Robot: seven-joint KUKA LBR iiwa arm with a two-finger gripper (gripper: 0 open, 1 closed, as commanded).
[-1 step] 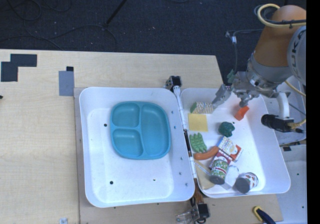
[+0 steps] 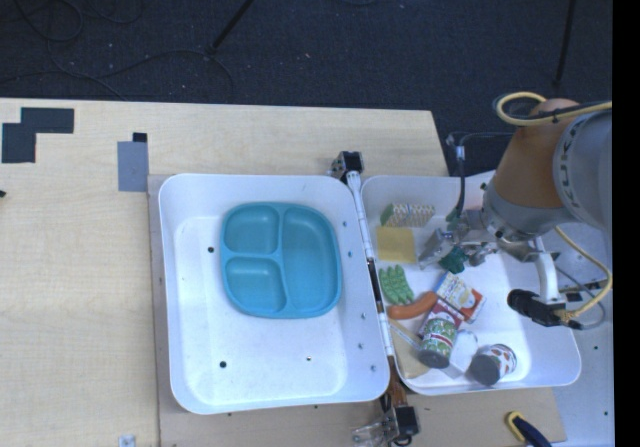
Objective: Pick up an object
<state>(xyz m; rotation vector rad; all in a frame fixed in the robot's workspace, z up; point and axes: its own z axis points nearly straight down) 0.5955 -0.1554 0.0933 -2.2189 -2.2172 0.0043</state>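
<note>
the arm comes in from the right of the frame, its orange band sitting at the upper right, and its pincer (image 2: 458,247) is low in the upper middle of the right bin (image 2: 560,360). the metal parts there are small and muddled against the bin floor, so i cannot tell how far the pincer is parted or whether anything sits in it; a small dark green bit right by it could be part of the tool or a toy.

nothing looks lifted clear of the bin. the candidate objects all lie in the right bin: a yellow block (image 2: 396,244) just left of the pincer, a pale ridged piece (image 2: 412,211) above that, a green pod-like toy (image 2: 396,284), an orange carrot-like toy (image 2: 412,308), a small printed carton (image 2: 458,297) just below the pincer, a green-labelled can (image 2: 438,339) and a grey-ended cup (image 2: 490,363) at the lower right.

the left bin (image 2: 190,375) holds a blue divided plate (image 2: 280,260), well apart from the arm.

as a judgement, the pick is at the reach-down stage: the approach seems made, while a firm grasp and the lift are not yet shown.
</note>
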